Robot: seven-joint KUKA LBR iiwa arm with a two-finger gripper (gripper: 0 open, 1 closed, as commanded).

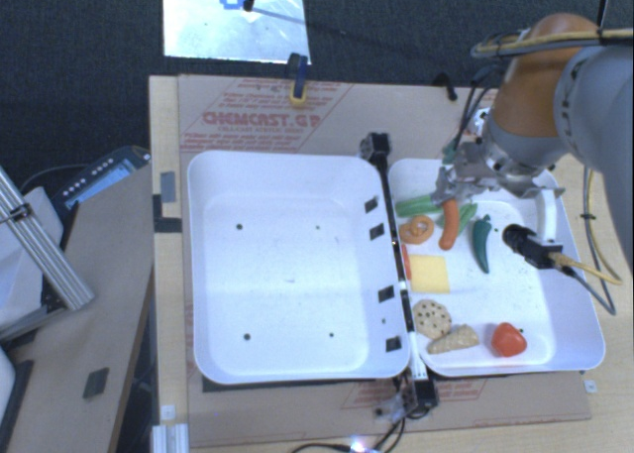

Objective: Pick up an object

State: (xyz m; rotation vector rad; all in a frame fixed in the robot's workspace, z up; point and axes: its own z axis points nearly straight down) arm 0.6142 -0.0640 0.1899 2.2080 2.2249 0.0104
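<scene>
Dark carpet surrounds a wooden bench bearing two white bins side by side. No object has been lifted yet: the left bin (287, 263) holds nothing, and all the toy food lies in the right bin (575, 332). The gripper (458, 183) is low at that bin's far end, just above a carrot (450, 224) and a green pod (416, 205); whether it is open or closed, or touching either, cannot be told (the wrist hides it). A teal pepper (481, 241), pretzel (417, 230), cheese slice (428, 273), cookie (431, 316), bread (454, 341) and tomato (508, 339) lie nearer. The arm reaches in from the right, elbow high, wrist bent steeply down. Grasp and lift remain.
</scene>
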